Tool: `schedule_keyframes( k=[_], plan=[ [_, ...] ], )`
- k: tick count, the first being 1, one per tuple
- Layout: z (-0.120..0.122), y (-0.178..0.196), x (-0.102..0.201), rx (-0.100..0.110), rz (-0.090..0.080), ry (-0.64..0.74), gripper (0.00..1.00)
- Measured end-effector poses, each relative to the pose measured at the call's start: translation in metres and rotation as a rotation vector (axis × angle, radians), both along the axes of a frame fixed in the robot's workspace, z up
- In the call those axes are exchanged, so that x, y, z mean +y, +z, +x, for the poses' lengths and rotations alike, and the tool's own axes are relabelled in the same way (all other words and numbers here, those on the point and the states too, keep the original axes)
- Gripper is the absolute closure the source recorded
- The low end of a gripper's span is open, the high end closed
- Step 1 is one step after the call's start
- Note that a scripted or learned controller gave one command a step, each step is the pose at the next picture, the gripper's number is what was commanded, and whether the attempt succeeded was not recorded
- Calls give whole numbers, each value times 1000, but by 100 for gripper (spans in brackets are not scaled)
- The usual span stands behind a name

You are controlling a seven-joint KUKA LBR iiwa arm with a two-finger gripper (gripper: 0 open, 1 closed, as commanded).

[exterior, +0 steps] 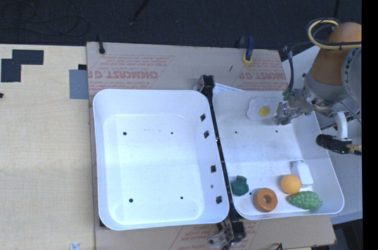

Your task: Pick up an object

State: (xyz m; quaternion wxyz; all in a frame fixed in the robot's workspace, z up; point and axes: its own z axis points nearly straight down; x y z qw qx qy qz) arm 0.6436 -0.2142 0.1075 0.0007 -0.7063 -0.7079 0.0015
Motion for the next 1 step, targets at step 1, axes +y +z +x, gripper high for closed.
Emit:
schedule_keyframes(
  k=[1],
  plan=[
    [0,0,0,0,0,1,0]
  ],
)
